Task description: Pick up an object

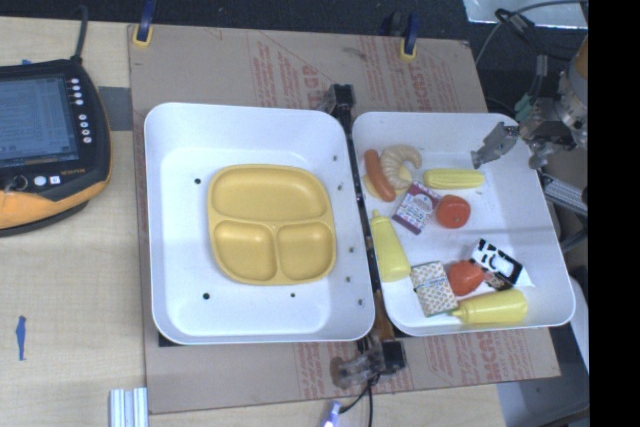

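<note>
Camera view shows the gripper (510, 143) hovering with its jaws apart and holding nothing over the right bin's (555, 245) far corner, near the corn (452, 179) and tomato (453, 212), apparently poised to descend on something below.

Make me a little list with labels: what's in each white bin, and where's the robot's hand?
left bin: yellow divided plate
right bin: toy foods, among them a hot dog, corn cob, tomato, yellow bottle
gripper: above the right bin's top right corner, nothing visibly in its jaws
beside the bins: tablet controller, far left
</note>
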Robot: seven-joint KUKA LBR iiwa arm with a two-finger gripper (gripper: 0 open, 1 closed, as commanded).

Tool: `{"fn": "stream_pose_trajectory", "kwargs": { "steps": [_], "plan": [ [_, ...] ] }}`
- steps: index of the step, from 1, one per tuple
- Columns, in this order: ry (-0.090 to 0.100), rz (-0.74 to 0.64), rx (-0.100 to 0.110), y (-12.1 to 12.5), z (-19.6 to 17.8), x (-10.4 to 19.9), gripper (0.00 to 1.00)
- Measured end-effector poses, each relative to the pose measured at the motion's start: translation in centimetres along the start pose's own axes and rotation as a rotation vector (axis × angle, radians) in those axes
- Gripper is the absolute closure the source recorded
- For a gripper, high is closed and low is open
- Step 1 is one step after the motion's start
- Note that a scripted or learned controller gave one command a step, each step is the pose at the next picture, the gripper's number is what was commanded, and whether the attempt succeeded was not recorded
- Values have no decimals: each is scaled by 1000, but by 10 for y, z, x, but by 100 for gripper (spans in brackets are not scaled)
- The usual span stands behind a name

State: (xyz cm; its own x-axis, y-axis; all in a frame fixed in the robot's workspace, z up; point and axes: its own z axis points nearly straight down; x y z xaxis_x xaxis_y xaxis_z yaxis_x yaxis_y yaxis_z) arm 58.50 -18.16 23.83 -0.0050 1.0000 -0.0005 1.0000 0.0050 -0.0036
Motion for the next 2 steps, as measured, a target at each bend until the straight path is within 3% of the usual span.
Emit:
{"fn": "stream_pose_trajectory", "kwargs": {
  "steps": [1, 2],
  "plan": [
    [-2, 0, -5, -6, 143, 13, 0],
    [1, 1, 1, -20, 146, -15, 0]
  ]
}}
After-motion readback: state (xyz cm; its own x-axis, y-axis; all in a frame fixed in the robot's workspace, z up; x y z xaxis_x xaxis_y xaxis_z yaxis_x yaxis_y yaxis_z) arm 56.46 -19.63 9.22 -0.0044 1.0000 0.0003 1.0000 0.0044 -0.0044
